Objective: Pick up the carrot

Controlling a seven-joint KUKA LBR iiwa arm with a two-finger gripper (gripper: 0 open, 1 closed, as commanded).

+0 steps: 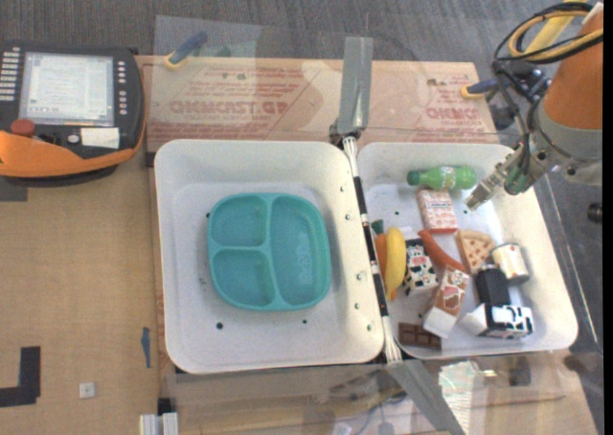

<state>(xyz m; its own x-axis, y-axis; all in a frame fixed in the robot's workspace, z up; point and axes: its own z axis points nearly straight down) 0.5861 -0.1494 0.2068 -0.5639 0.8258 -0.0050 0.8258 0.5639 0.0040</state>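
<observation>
The arm [575,107] is showing a broad orange band over a grey wrist section, rounded and smooth. Yellow and black cables [538,29] are looping above it, with a yellow tube running off at the top corner. A slim pale finger [490,184] with greenish fittings behind it is sticking out from the wrist.

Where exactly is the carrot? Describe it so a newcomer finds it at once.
Start at the right-hand white bin, the one crowded with toy food. Near its middle lies the carrot, a slim orange-red stick lying at a slant between the yellow banana and the pizza slice. It is the only long, thin, reddish piece there.
</observation>
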